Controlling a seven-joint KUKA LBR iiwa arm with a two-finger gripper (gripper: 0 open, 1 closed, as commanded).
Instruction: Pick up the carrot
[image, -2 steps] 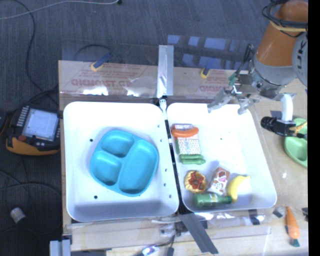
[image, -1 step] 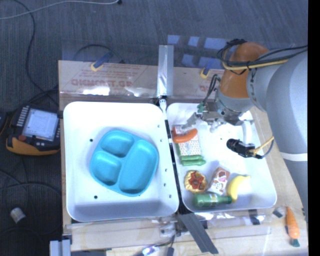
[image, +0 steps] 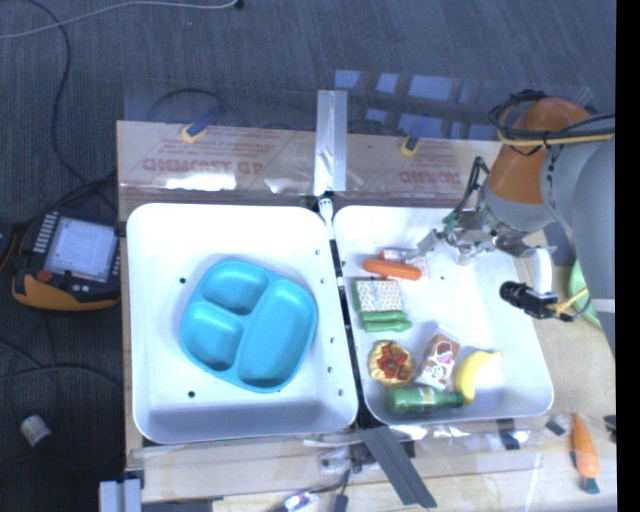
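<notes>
a wooden counter (image: 230, 160) stands on dark grey carpet, bearing two shallow white bins side by side, with a clear plastic sheet behind them; its red printing shows mirrored and cannot be read.

the gripper (image: 462, 240) hangs over the far right part of the right bin (image: 520, 395), and whether its fingers are spread or pressed together cannot be told from this angle. nothing shows between them. above it the orange band (image: 525, 150) leads to the grey arm at the right edge.

the carrot (image: 392, 268) lies on the bin floor just left of the gripper, near the far wall, lengthwise left to right, apart from the fingers. just in front of it sits one checked box (image: 379, 296) whose print is too small to read, touching one green vegetable (image: 386, 321). nearer the front wall are one round pizza toy (image: 390, 363), one small carton (image: 438, 362) with unreadable label, one banana (image: 472, 373) and one dark green bottle (image: 425, 401) lying flat.

the left bin (image: 160, 400) holds one blue divided plate (image: 248, 323) with three compartments.

on the carpet to the left lies one handheld pendant (image: 65, 260) with a lit screen. one second carrot-like piece (image: 584, 452) lies on the counter outside the bins, at the front right.
</notes>
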